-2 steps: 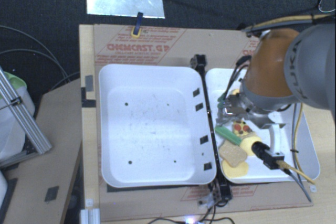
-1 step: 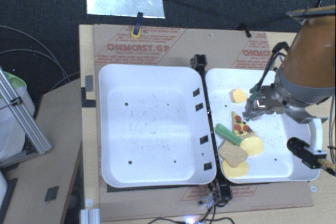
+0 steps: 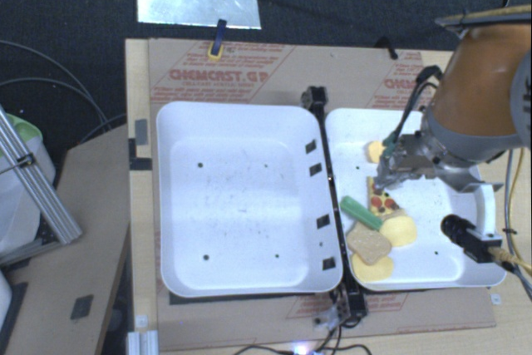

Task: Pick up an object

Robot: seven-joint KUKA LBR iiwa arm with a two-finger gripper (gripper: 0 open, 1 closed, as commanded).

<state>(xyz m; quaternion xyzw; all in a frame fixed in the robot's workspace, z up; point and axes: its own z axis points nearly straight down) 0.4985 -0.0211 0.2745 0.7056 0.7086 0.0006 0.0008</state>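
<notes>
The arm comes in from the right and my gripper (image 3: 386, 181) hangs low over the right bin (image 3: 432, 262), just above a small pizza-slice toy (image 3: 382, 204) with red dots. Beside that lie a green stick (image 3: 361, 213), a yellow round piece (image 3: 400, 229), a tan bread-like slice (image 3: 368, 245) and a pale yellow disc (image 3: 373, 268). Another yellow piece (image 3: 376, 151) sits at the back, left of the gripper. The wrist blocks the fingertips.
The left bin (image 3: 237, 199) sits next to the right one, with a black clip strip (image 3: 326, 179) along the shared rim. A black part (image 3: 465, 239) of the arm hangs over the right bin's front right.
</notes>
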